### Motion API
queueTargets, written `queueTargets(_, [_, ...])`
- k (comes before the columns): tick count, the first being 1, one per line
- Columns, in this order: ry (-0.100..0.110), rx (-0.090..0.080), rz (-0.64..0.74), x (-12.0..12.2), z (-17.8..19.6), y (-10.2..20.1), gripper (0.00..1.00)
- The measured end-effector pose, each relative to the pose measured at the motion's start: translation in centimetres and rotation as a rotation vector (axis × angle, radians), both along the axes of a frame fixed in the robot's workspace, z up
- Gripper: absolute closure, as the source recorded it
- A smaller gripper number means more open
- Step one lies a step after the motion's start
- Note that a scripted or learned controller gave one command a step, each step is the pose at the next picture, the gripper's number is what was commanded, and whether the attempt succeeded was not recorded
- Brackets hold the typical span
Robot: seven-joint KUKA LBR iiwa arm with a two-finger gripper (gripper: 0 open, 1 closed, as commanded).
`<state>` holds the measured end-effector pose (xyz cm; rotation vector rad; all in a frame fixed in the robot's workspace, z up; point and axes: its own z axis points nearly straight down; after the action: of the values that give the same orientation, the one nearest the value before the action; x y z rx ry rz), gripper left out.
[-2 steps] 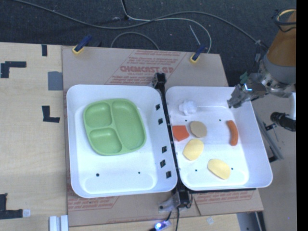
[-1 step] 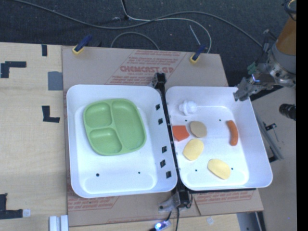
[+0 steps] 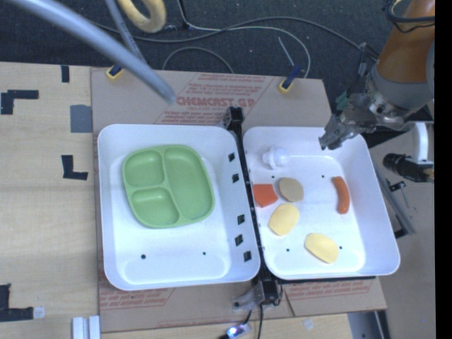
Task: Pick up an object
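End effector (image 3: 332,140) hovering at right bin (image 3: 374,189) top rim, grip state unreadable; should be centering over the sausage (image 3: 342,193) before descending.

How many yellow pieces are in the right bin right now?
2: one yellow piece mid-bin just below the tan round piece, another yellow piece nearer the front edge. None looks hidden.

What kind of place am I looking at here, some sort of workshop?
Probably a robotics lab test bench. A grey-and-orange arm with a pincer hangs over a white bin of toy food, beside a green divided plate, with cables trailing behind.
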<state>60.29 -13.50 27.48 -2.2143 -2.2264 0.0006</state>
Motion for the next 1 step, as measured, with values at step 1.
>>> queueTargets(1, [0.000,0.001,0.001,-1.16,0.21,5.58,1.00])
